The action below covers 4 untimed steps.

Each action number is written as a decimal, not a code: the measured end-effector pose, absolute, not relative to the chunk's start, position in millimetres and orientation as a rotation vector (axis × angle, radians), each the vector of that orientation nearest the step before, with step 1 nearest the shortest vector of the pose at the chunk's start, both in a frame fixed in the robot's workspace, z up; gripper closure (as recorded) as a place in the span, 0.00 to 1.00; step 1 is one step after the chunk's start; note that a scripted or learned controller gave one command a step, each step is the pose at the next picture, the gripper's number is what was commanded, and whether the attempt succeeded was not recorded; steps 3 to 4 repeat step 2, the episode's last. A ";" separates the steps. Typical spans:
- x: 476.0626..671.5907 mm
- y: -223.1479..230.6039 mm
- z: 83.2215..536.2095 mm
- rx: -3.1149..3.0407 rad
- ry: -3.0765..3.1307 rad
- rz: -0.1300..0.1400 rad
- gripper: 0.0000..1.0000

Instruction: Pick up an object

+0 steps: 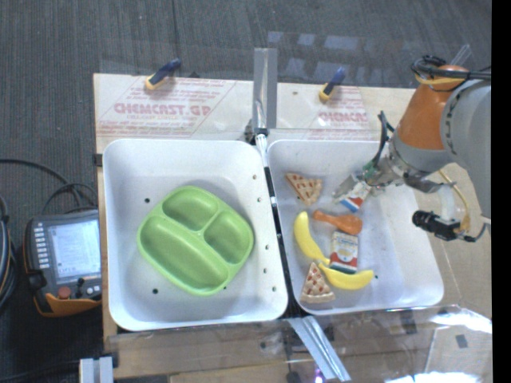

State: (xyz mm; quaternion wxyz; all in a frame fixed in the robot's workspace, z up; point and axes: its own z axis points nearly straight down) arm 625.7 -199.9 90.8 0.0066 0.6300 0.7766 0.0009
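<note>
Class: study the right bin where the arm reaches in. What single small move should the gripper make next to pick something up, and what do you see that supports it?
Probably a short descent. The gripper hangs over the small red, white and blue packet near the back of the right bin, apart from the orange carrot and bananas, so lowering looks sensible.

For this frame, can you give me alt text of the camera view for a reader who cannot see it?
A grey arm with an orange band reaches from the right, its gripper low over the right bin, which holds two bananas, two waffle pieces, a carrot and a small carton. The left bin holds a green divided plate.
</note>
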 end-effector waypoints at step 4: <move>638.7 -149.0 187.6 2.137 2.305 -0.005 1.00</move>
